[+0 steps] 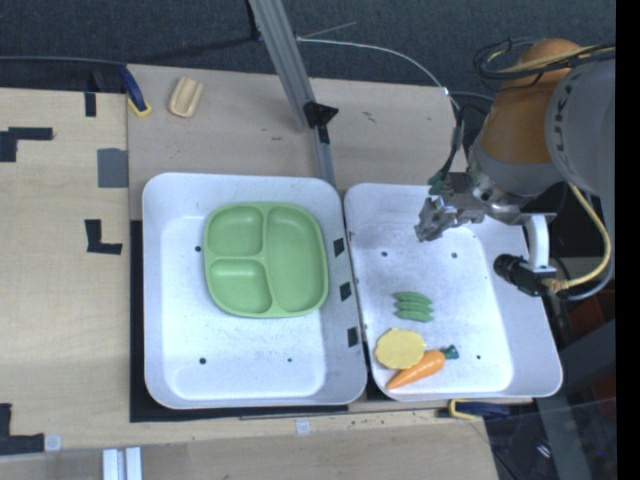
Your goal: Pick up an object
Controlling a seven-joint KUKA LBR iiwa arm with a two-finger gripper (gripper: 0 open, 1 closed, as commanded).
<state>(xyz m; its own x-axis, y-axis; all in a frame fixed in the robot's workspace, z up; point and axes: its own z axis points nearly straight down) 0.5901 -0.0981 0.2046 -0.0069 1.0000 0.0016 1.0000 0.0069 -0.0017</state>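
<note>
Grey-armed, the hand [432, 223] is hovering over the right bin [520, 313], grip unreadable from here, holding nothing, needing to drop toward the green pods [413, 306], yellow disc [400, 348] and carrot [418, 367] near its front.

arm: we see it coming in from the right, orange band up top, wrist bent down-left | gripper [432, 223]: hanging low, pointing down | fingers: too dark and small for us to read
</note>
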